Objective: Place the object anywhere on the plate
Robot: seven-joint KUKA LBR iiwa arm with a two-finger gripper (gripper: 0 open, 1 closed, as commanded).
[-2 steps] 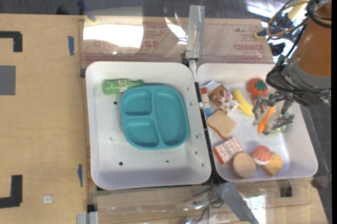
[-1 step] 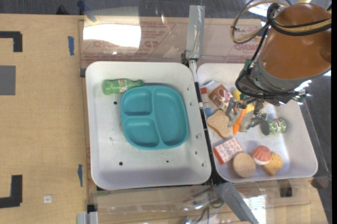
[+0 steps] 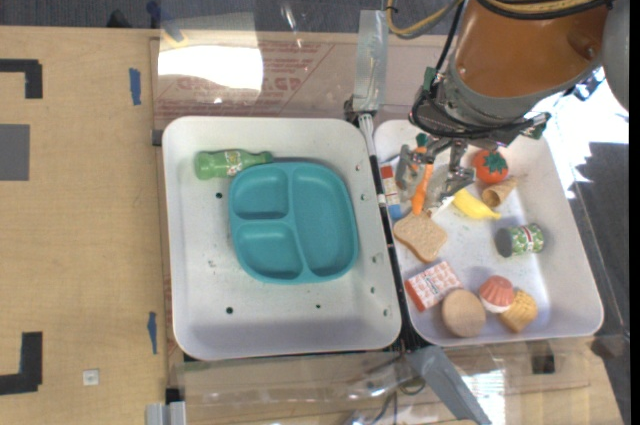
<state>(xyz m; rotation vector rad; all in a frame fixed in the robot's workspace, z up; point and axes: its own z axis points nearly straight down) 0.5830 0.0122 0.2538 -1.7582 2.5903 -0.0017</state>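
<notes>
The arm (image 3: 530, 13) reaches in over the right bin (image 3: 575, 243), its gripper (image 3: 440, 181) hanging low above the bin's upper left part, near an orange carrot-like piece (image 3: 423, 189). Whether the gripper is open, closed or gripping anything cannot be told from this angle, since the wrist and cables crowd the spot.

Toy foods lie scattered across the right bin: a tomato (image 3: 490, 165) by a yellow banana (image 3: 474, 204), a bread slice (image 3: 421, 236), a green can (image 3: 521, 239) on its side, a red and white packet (image 3: 433, 284), a tan round piece (image 3: 463, 312), and a pink-topped cupcake (image 3: 497, 293) beside a waffle cone (image 3: 520, 310).

In the left bin (image 3: 190, 283) sits the teal plate (image 3: 295, 221), divided into three sections, with nothing on it. A green bottle (image 3: 230, 162) lies on its side just beyond the plate's upper left corner. Both bins rest on the table (image 3: 75, 243).
</notes>
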